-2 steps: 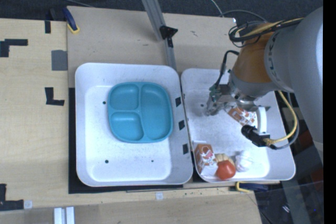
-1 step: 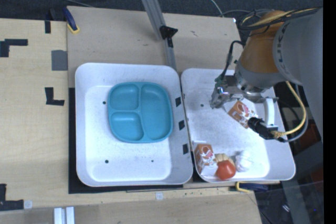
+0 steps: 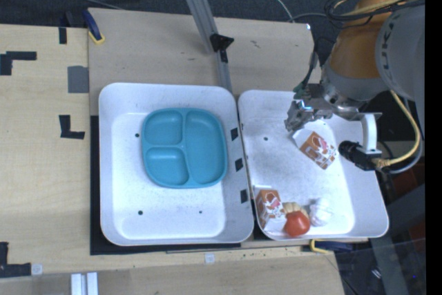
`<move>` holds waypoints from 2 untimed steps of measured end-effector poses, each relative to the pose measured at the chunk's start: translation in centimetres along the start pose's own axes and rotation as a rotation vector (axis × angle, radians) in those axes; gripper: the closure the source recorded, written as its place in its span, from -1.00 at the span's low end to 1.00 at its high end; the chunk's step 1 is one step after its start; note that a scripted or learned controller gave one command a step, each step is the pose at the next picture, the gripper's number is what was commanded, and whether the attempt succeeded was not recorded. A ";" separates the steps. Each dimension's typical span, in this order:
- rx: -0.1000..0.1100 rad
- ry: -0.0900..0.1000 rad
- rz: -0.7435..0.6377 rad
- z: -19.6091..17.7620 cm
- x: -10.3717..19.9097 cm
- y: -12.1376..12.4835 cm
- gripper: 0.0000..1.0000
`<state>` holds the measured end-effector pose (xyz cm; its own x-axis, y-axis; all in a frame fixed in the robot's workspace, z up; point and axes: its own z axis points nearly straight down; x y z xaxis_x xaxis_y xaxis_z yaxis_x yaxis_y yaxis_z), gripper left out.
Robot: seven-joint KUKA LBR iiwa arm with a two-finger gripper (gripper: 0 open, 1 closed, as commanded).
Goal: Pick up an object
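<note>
My gripper (image 3: 298, 118) hangs over the upper part of the right bin (image 3: 276, 155), reaching in from the right. A white packet with an orange print (image 3: 317, 148) lies just below and to the right of the fingertips, close to them. At the bin's front edge lie a small red-and-white box (image 3: 268, 205), a red tomato-like ball (image 3: 297, 224) and a crumpled white piece (image 3: 320, 212). From this angle it is unclear whether anything sits between the fingers.
The left bin (image 3: 124, 204) holds a blue divided plate (image 3: 184, 148). A grey metal pole (image 3: 200, 3) slants down to the bins' shared back edge. Cables loop around the arm at the upper right.
</note>
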<state>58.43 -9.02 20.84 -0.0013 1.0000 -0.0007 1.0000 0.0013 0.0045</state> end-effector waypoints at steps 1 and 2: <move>0.007 0.003 -0.006 0.6 6.0 -0.5 1.00; 0.005 0.003 -0.006 -1.0 11.2 -0.6 1.00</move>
<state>57.82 2.19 21.78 -0.0076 1.0000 0.0021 1.0000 0.0076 -0.0009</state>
